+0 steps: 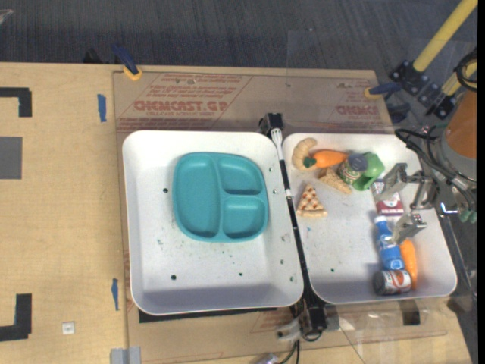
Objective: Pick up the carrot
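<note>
The carrot [329,158], orange with a green stub at its left end, lies at the back of the right bin [341,233], between a tan croissant [303,150] and a small jar [351,170]. My gripper [402,200] hangs over the right side of that bin, well to the right of the carrot and nearer the front. Its fingers stand open, one toward the back [395,179] and one toward the front [414,221]. A small red-and-white packet [389,206] lies just below the gap. Nothing is gripped.
A green piece [369,165] sits by the jar, with a pizza slice [310,202] and a cracker [333,179] nearby. A blue can [389,249], an orange tapered piece [409,258] and a red-ended can [392,281] lie front right. The left bin [151,264] holds a teal divided plate [221,196].
</note>
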Robot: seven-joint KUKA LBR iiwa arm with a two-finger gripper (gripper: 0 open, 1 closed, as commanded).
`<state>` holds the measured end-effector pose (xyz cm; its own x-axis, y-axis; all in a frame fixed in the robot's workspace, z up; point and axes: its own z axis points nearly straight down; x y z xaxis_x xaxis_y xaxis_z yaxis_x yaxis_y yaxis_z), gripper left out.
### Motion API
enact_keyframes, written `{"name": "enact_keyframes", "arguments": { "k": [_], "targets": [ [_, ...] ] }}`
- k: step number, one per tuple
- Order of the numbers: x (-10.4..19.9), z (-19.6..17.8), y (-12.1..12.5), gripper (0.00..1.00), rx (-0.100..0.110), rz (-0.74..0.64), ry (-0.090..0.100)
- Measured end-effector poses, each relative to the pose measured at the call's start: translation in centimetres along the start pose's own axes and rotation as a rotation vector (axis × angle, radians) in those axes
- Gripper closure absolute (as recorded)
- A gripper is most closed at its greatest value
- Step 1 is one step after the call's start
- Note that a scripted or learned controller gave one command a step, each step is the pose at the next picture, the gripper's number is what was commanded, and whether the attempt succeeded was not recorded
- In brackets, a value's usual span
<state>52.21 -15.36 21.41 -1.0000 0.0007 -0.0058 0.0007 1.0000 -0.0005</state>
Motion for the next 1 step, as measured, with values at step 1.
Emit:
{"name": "enact_keyframes", "arguments": {
  "k": [1],
  "targets": [
    [4.25,7.84,-4.3,0.0,-0.001,-0.131,0.004]
  ]
}}
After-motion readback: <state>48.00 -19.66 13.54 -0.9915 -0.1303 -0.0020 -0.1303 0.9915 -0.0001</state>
